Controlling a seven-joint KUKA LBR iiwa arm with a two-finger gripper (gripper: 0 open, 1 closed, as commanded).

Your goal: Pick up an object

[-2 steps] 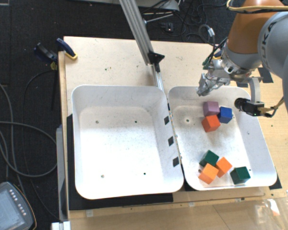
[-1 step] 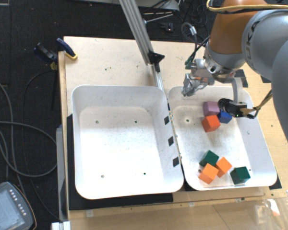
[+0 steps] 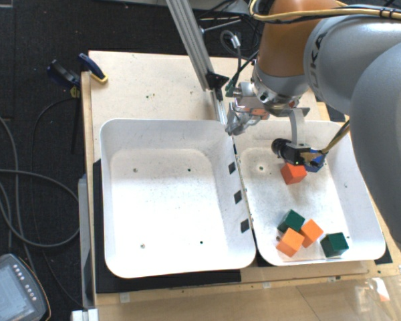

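Near my gripper (image 3: 236,120), toward the arm's side, the red-orange cube (image 3: 294,173) lies free in its bin (image 3: 267,196), because I hang over the dividing wall (image 3: 239,179), open or closed I cannot tell.

Dark lettering on arm (image 3: 361,59), cut off, unreadable

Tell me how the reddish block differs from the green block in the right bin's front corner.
The reddish block is orange-red; the green block is dark green. The reddish block sits farther back, beside a blue piece; the green block sits by the front rim. Both are small cubes in the right bin.
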